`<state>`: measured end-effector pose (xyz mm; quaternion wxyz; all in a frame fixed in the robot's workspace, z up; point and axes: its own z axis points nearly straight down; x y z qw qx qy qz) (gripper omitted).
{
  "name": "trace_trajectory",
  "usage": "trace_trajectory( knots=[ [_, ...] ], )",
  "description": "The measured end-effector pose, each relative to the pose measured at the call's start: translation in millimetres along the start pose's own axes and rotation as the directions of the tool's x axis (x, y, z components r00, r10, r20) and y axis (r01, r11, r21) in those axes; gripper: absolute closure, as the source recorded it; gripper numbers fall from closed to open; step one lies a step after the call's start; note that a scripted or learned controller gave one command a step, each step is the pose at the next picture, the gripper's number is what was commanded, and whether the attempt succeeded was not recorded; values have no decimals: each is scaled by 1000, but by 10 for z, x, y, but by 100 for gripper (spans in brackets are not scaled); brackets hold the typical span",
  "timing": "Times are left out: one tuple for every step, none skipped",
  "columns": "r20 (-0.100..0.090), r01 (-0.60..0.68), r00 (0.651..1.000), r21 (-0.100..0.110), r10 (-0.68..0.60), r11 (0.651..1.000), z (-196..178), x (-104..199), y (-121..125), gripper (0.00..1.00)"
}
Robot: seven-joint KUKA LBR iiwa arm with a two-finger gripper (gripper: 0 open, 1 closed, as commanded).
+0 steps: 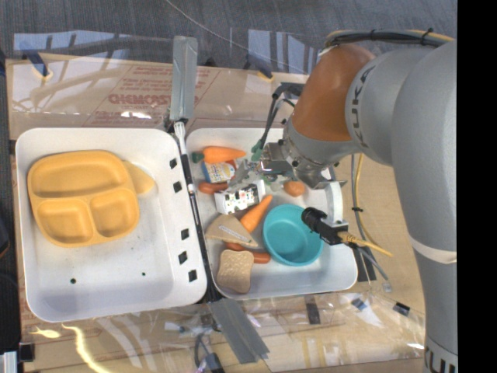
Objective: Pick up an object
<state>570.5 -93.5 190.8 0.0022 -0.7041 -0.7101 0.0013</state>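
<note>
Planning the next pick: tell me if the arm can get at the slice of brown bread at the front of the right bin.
Probably yes. The slice of brown bread lies uncovered near the front wall of the right white bin, beside the teal plastic bowl, with nothing on top. The gripper hangs over the bin's far clutter.

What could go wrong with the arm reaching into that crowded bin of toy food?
The end effector sits low among tightly packed items, so it may nudge the carrot or small box instead of grabbing one. The teal bowl lies close by and could get bumped or tipped.
</note>
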Motion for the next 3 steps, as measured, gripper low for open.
trace_trajectory(
  knots=[
    [2,57,998,-24,-57,998,905,-326,-454,0],
    [4,62,998,-24,-62,998,811,-332,-448,100],
    [-1,-119,993,-7,119,993,-244,454,-16,100]
  ],
)
